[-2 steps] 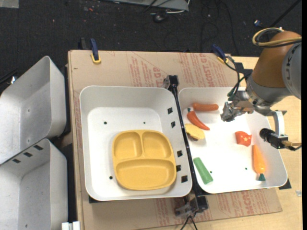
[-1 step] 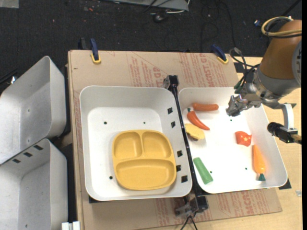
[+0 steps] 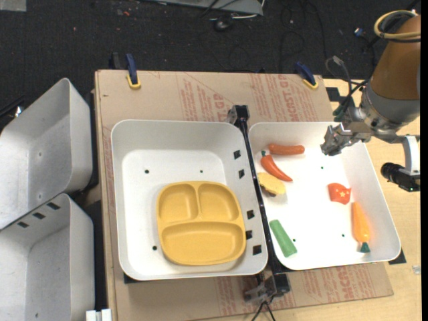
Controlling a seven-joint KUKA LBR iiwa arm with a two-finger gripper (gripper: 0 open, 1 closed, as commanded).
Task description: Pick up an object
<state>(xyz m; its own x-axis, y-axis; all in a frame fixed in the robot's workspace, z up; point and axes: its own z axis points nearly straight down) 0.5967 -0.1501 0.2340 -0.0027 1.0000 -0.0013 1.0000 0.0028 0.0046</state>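
Camera view from above has the gripper (image 3: 332, 143) at the upper right of the frame, hanging over the far rim of the right bin (image 3: 384, 199); whether it is open or closed cannot be told from this angle, and nothing can be seen in its grasp. The right bin carries all the loose pieces. A red-orange sausage (image 3: 287, 150) lies just left of the gripper, near the bin's top edge. Below it a red chilli (image 3: 275, 167) slants down toward a yellow piece of food (image 3: 272, 185) near the bin's left wall, the two almost touching. A green piece (image 3: 282, 238) lies low in the bin by the left wall. A small red piece (image 3: 340, 193) sits right of centre, and just below it an orange carrot (image 3: 361, 223) points down toward the lower right corner. The left bin (image 3: 127, 199) holds a yellow divided plate (image 3: 200, 223) in its lower half. Nothing stands between the gripper and the sausage
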